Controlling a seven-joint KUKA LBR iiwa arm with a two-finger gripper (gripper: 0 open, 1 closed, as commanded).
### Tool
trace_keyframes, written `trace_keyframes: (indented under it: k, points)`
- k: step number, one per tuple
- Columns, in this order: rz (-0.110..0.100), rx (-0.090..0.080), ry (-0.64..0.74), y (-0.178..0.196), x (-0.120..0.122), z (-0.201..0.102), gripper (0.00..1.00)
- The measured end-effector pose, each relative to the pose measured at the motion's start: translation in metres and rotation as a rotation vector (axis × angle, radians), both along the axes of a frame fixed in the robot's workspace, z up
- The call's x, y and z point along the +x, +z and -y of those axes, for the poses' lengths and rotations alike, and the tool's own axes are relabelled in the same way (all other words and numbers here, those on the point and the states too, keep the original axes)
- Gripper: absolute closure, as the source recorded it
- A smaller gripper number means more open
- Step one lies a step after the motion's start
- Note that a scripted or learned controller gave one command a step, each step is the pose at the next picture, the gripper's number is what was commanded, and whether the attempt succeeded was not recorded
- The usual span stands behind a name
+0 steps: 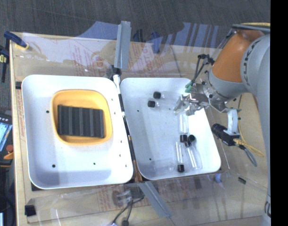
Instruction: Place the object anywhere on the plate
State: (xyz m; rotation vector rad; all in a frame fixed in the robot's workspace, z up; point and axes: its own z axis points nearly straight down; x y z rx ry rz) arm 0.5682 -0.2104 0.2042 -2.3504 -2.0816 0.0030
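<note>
Our end effector [190, 102] hangs over the right bin [134, 126], near its far right corner; we cannot tell its grip state. Below it, toward the near right corner, lie clear tubes with black caps [186, 140], and two loose caps [154, 99] sit toward the far edge. We judge the tubes light, stiff, slippery and breakable, best taken across the middle. The left bin [35, 164] carries the yellow plate [63, 98] with a dark ribbed insert [81, 120].
</note>
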Motion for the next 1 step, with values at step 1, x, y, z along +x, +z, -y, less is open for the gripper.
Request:
trace_keyframes:
  k: [1]
  points:
    - [0.000, 0.001, 0.091, 0.0241, 0.0254, -0.0601, 1.00]
